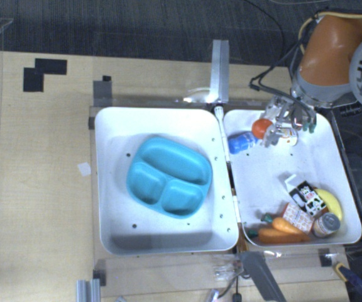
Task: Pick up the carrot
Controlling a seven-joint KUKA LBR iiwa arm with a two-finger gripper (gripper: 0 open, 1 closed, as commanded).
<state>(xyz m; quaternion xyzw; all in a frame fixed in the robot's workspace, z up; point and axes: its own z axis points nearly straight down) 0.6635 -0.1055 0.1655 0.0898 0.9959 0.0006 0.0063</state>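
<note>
Carrot lies along near edge of right bin, beside a banana and a can. End effector sits well apart at the bin's far end, by an orange ball-like item; whether open or closed, cannot tell.

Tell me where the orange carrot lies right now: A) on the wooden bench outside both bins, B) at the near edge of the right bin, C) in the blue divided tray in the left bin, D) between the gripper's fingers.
B: the orange carrot lies along the near wall of the right white bin, far from the gripper at the bin's far end.
</note>
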